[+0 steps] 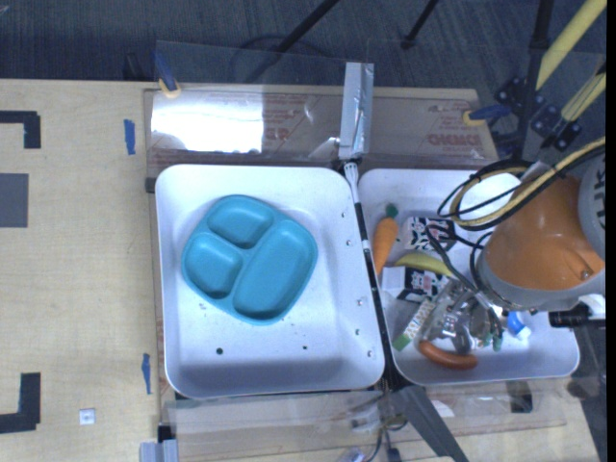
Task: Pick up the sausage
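The sausage (447, 355) is a short reddish-brown link lying near the front wall of the right bin (558, 359). My gripper (460, 323) hangs low over that bin, just behind and above the sausage, among cluttered items. The grey arm with its orange band (539, 243) comes in from the right and covers much of the bin. The fingers blend into the clutter beneath them.
A carrot (383, 243), a banana (428, 263) and black-and-white packets (422, 234) lie in the right bin's left half. A blue three-part plate (250, 256) rests in the left bin (192, 354). Black cables (472, 200) loop above the wrist.
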Available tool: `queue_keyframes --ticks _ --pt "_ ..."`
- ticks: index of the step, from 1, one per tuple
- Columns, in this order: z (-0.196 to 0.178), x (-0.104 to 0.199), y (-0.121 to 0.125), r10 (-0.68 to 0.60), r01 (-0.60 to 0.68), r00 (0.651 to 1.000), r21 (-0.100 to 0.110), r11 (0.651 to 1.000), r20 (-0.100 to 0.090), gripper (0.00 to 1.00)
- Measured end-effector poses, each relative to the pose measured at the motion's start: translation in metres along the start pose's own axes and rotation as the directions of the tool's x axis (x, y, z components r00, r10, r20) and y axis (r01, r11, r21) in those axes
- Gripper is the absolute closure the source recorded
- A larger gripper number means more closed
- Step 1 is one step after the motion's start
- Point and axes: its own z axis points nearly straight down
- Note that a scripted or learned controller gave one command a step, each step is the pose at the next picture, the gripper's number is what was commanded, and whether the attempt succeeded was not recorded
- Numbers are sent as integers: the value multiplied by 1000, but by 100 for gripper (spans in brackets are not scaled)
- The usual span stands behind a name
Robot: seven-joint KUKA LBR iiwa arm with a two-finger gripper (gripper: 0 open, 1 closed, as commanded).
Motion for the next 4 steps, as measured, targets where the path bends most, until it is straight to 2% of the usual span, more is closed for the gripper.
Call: queue_keyframes --ticks 1,2,4 --pt "-10 -1 1 2 -2 1000 -2 1000 5 100" --pt "-4 4 1 -359 359 933 -4 933 -10 100" --pt "-24 1 3 -354 354 935 -5 935 2 100"
